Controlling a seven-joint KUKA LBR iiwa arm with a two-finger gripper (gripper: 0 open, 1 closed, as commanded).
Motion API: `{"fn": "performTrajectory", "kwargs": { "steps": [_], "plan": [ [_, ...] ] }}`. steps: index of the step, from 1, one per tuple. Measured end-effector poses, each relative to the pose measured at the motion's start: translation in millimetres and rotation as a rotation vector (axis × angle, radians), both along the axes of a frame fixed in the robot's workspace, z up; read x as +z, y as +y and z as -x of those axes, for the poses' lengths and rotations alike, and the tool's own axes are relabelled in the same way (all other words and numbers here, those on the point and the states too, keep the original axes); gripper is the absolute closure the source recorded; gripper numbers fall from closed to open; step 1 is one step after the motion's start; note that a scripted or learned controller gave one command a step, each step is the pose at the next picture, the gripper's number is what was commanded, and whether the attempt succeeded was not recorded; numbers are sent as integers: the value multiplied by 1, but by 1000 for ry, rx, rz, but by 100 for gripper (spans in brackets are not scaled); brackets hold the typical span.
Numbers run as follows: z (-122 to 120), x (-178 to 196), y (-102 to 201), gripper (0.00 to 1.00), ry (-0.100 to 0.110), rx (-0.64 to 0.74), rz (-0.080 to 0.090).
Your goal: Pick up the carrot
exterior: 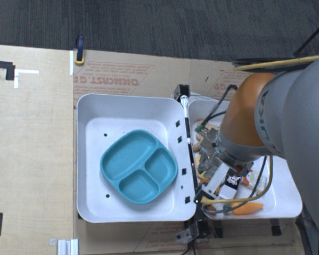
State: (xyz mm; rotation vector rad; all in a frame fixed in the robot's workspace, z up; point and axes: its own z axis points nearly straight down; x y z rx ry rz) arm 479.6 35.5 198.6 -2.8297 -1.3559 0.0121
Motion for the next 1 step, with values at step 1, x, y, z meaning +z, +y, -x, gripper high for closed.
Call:
{"fn": "performTrajectory", "kwargs": {
  "steps": [1],
  "plan": [
    [3,-8,36,100,-1,281,-1]
  ]
}}
